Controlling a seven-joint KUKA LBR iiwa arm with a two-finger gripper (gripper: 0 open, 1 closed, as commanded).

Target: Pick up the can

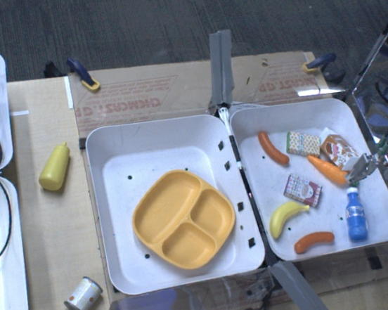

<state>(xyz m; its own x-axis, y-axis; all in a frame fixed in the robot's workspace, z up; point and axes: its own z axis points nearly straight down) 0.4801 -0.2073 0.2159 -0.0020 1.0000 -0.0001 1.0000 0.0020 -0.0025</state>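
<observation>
The can [83,296] is small and silver with a reddish label. It lies on its side on the wooden bench, outside the bins, just off the left bin's [107,197] front left corner. My gripper [361,167] is far from it, at the right rim of the right bin [254,178], just above the tip of a carrot [327,169] and over a blue bottle [356,216]. Nothing shows between the gripper and the can but both bins.
A yellow divided plate [183,219] lies in the left bin. The right bin holds two sausages [273,148] [314,241], a banana [286,216] and snack packets [302,189]. A yellow squeeze bottle [54,167] lies on the bench left of the bins. White tubs [2,282] stand at the far left.
</observation>
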